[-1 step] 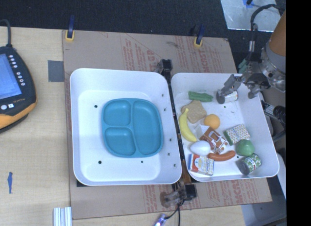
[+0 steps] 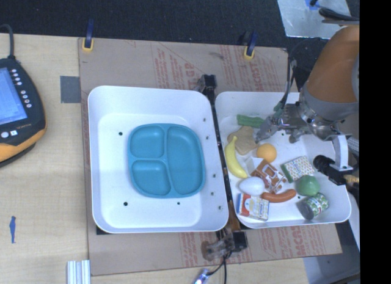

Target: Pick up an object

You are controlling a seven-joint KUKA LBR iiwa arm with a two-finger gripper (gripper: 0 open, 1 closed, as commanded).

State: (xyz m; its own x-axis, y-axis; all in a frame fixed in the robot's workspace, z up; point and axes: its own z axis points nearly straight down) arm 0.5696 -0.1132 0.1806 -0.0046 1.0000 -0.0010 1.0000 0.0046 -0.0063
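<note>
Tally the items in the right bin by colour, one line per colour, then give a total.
Yellow: 1, banana
Orange: 1, orange fruit
White: 1, egg
Green: 3, flat green piece, round green fruit, green can
Tan: 1, bread slice
Red or brown: 3, sausage, snack packet, carton
Checked: 1, small box
Total: 11

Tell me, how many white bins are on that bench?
2. The left bin holds a blue divided plate; the right bin beside it holds toy food, with the gripper above it.
</note>
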